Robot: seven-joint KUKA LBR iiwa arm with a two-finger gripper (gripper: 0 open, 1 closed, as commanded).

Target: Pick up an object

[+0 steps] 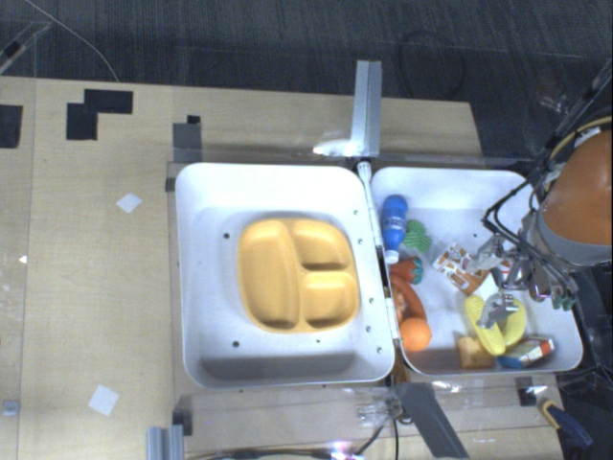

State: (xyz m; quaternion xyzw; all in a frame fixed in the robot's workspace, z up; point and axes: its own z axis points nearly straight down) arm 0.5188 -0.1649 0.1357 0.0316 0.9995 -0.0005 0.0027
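The right bin [450, 185] holds several small objects. A yellow banana-like toy [476, 312] lies near its front right, and my gripper [501, 310] hangs directly over it, low in the bin. A blue bottle [393, 218] and a green piece [416, 237] lie along the bin's left wall. Below them sit a red-orange toy [407, 286] and an orange ball [415, 333]. A printed snack packet [458, 265] lies mid-bin, just left of the gripper. A brown block [471, 352] and a red-and-blue marker [533, 353] rest at the front edge.
The left bin [206, 257] holds a yellow divided plate [295, 272]. A metal post [367, 108] stands behind the divider between the bins. Black cables [512, 214] trail from the wrist over the right bin's far right side.
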